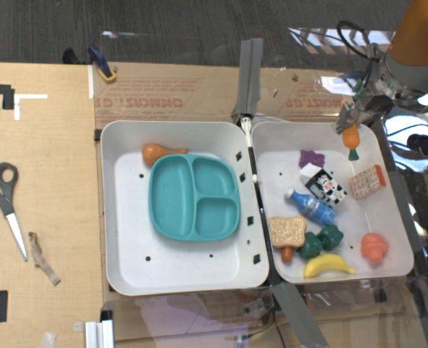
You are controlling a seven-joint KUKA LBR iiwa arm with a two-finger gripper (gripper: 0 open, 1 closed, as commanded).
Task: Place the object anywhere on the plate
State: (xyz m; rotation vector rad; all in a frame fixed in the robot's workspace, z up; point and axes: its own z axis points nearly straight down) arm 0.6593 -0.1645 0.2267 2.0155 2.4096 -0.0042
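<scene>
Up top right, the gripper [351, 122] hangs over the right bin's [395, 267] far edge, fingers clamped on a carrot [352, 138] w/ its green end pointing down. Carrot is off the bin floor, well apart from the plate [194, 196], which sits in the left bin [119, 216]. Teal plate has three compartments; a drumstick [158, 151] lies just beside its far left rim. Right bin holds a bottle [311, 206], toast [287, 230], banana [328, 267], broccoli [322, 241], a peach [374, 246], etc. Scissors [5, 201] lie on the bench at left.
</scene>
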